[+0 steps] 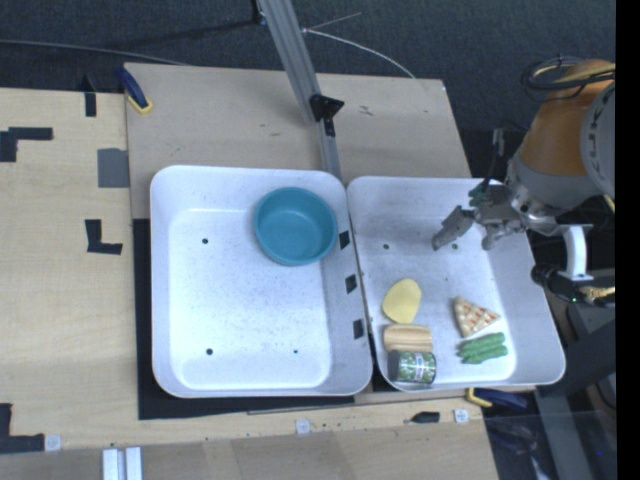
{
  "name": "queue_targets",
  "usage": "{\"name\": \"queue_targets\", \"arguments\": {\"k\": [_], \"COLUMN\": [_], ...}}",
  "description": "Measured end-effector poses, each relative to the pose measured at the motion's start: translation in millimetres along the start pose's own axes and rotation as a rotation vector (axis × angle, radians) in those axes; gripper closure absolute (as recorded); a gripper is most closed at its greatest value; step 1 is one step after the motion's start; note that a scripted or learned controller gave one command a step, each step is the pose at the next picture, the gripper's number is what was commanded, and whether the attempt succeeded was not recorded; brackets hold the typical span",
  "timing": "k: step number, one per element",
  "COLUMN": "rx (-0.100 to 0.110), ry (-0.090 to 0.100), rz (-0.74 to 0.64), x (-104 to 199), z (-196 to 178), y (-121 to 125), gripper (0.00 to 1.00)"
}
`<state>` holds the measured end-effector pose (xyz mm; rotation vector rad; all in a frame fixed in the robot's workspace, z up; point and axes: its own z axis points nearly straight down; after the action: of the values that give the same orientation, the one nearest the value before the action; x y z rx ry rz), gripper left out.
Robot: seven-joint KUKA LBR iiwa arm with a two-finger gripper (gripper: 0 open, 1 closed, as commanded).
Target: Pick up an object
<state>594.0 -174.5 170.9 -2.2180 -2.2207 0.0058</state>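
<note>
We are scanning from the left: the desk (60,268) is carrying 2 white bins, and the left bin (200,348) is holding a blue bowl (294,225) at about 1 o'clock of its floor. Moving right, the right bin (400,218) is keeping its pickable things clustered toward 6 o'clock: a yellow piece (402,300), a tan block (408,337) just below it, a green can (412,368) touching the near rim, a pizza slice (474,317) and a green pod (482,348) beside them.

We are judging the step as the approach, with nothing grasped yet. The pincer (468,230) is hovering over the upper part of the right bin, around 1 o'clock, well apart from the cluster. Its 2 fingers are reading as spread, 1 dark finger (449,229) is angling toward 8 o'clock, and nothing is sitting between them.

The arm is reaching in from 3 o'clock, its orange band (565,133) bent above the wrist. The next move is calling, in our view, for travel toward 6 o'clock, centring over 1 item such as the yellow piece, then descending before closing.
</note>
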Motion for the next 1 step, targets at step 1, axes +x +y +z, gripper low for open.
{"name": "queue_targets", "arguments": {"k": [1], "rx": [0.002], "ry": [0.001], "rz": [-0.001], "x": [5.0], "z": [63.9], "y": [-2.9], "gripper": [0.00]}}
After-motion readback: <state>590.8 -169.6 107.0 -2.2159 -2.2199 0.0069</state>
